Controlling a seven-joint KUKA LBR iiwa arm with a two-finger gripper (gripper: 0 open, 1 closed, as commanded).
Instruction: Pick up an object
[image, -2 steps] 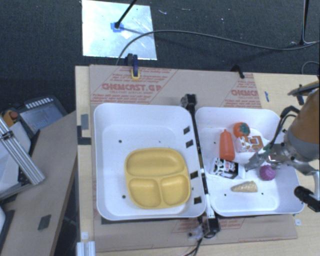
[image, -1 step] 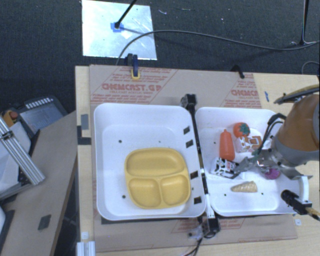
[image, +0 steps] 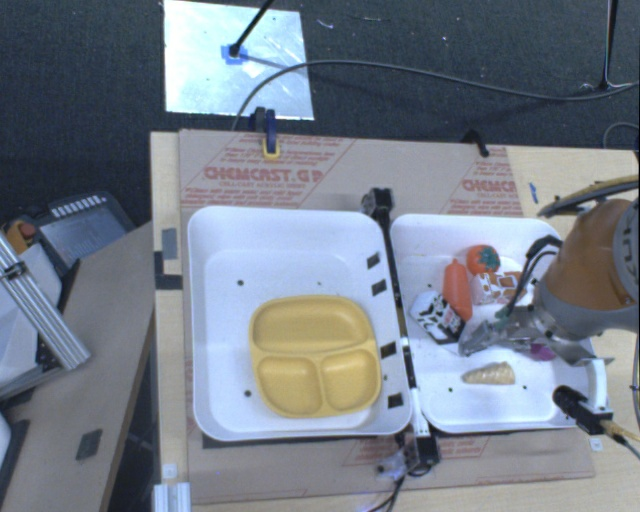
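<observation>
Tray first: a yellow plastic divided tray (image: 314, 355) lies flat in the left white bin (image: 225, 250), well away from the work. In the right white bin (image: 440, 415) I see a black-and-white patterned toy (image: 436, 313) just left of an orange carrot-shaped toy (image: 458, 287), a round orange piece with a green top (image: 483, 258) above that, and a tan cone-shaped piece (image: 489, 375) lying alone below. My gripper (image: 480, 340) hangs just above the cone, right of the patterned toy; I cannot tell how it is set, and nothing shows in its grasp. I judge the cone the easiest pick: shift slightly toward the near wall, straddle its narrow axis, descend squarely, and avoid nudging the patterned toy.
</observation>
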